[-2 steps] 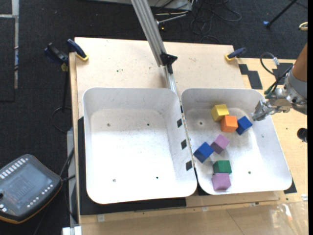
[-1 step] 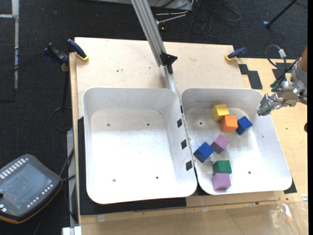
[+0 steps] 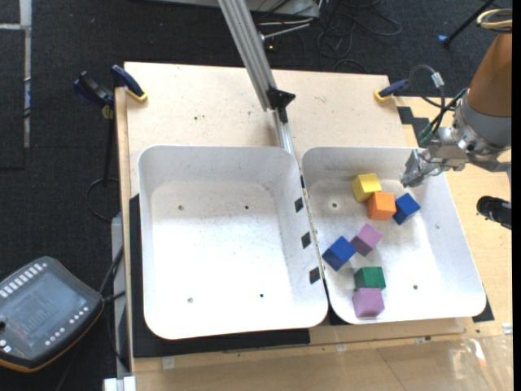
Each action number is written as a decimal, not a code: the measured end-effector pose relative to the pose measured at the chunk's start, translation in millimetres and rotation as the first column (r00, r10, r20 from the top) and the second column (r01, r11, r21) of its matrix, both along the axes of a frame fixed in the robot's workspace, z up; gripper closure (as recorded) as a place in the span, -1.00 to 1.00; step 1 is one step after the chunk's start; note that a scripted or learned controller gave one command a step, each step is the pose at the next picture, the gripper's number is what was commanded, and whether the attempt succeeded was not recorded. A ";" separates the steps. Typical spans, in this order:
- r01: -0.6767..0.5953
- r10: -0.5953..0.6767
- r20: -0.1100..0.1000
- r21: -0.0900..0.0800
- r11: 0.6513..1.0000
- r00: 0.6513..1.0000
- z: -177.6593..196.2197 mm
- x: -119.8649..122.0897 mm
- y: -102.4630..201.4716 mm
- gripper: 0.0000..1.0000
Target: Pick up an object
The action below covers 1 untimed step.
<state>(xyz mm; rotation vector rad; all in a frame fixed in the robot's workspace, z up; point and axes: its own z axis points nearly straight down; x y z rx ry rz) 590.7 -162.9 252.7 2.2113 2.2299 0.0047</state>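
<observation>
The right bin (image 3: 456, 251) holds several small blocks: a yellow cube (image 3: 366, 186), an orange cube (image 3: 381, 205), a blue cube (image 3: 405, 208), a light purple block (image 3: 367, 238), a second blue cube (image 3: 339, 252), a green cube (image 3: 370, 278) and a purple cube (image 3: 368, 302). My gripper (image 3: 413, 174) hangs over the bin's upper right part, just above and right of the first blue cube and the orange cube. Nothing shows between its fingertips.
The left bin (image 3: 163, 177) lies beside the right one. A slanted metal pole (image 3: 248, 43) ends at the bins' shared top edge. Clamps (image 3: 130, 85) (image 3: 389, 90) sit at the board's far corners. A teach pendant (image 3: 41, 312) lies at lower left.
</observation>
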 end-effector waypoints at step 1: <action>0.001 -0.001 -0.003 0.000 1.000 1.000 -11.4 5.7 48.4 1.00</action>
